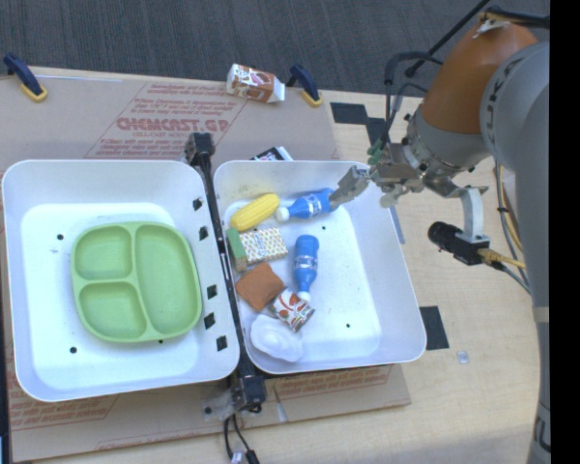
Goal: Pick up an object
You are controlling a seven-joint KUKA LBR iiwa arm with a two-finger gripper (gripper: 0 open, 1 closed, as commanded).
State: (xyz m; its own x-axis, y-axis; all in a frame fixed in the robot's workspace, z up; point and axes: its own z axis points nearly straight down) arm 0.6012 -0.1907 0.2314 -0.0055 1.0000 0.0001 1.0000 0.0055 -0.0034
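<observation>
The gripper (351, 184) is being held low over the far right corner of the right bin (391, 288), its tip just beside one end of a blue bottle (307, 204); whether it is spread or pressed together cannot be told, and nothing is being seen pinched in it. A yellow corn cob (254, 211) is lying at that bottle's other end. Nearer the front, a second blue bottle (305, 262), a patterned packet (263, 246), a brown sponge (260, 285), a red-and-white carton (293, 308) and a white crumpled object (274, 339) are being crowded along the bin's left side. A green divided plate (135, 281) is being carried in the left bin (29, 356). A small wrapped packet (255, 83) is lying on the worktop (483, 375) beyond the bins.
</observation>
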